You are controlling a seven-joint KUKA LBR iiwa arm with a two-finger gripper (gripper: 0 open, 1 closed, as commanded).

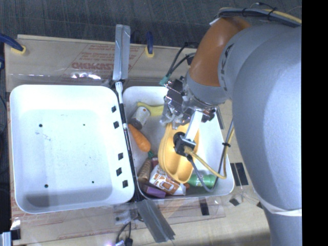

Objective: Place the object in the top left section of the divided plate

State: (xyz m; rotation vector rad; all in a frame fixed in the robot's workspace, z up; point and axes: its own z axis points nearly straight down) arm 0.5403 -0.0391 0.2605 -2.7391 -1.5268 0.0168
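A yellow dish, which may be the divided plate, lies tilted in the middle of the right bin; its sections are not visible. My gripper hangs over the back of this bin, just above the dish's upper edge. To its left are a yellow banana-shaped piece and a small can. An orange carrot lies by the bin's left wall. I see nothing held in the gripper.
A green bottle lies at the front right of the right bin, and a printed packet and a brown item at its front left. The left bin stands alongside. The arm covers the right bin's right side.
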